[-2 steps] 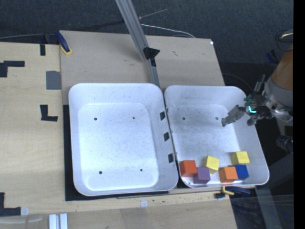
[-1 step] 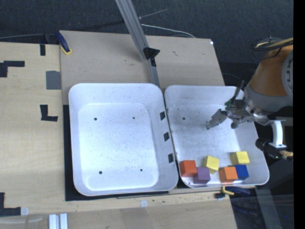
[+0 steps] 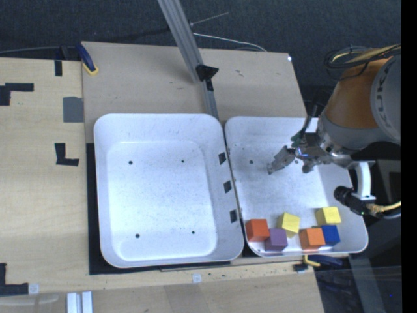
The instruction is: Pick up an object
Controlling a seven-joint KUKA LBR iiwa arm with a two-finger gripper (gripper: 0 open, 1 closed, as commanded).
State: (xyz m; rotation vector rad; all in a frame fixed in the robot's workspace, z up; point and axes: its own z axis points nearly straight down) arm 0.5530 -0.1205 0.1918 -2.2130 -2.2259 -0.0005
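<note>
Worktop (image 3: 156,77) pale wood, black tape marks along its 9 o'clock side; a metal pole (image 3: 186,34) slants in from 12 o'clock and ends between the two bins. Left bin (image 3: 104,175) white, speckled. Right bin (image 3: 260,139) beside it, rims touching; blocks gathered along its 6 o'clock edge: orange block (image 3: 257,229), purple block (image 3: 277,238) just beside it, yellow block (image 3: 290,222) at about 1 o'clock from the purple one, then a second orange block (image 3: 313,238) touching a blue block (image 3: 330,234), with another yellow block (image 3: 328,215) above those at 12 o'clock. Hand (image 3: 281,161) over the bare middle of the right bin, well apart from the blocks, nothing visible between its fingers; whether they stand wide or narrow I cannot tell. Arm (image 3: 355,106) enters from 3 o'clock, orange band above the wrist.
</note>
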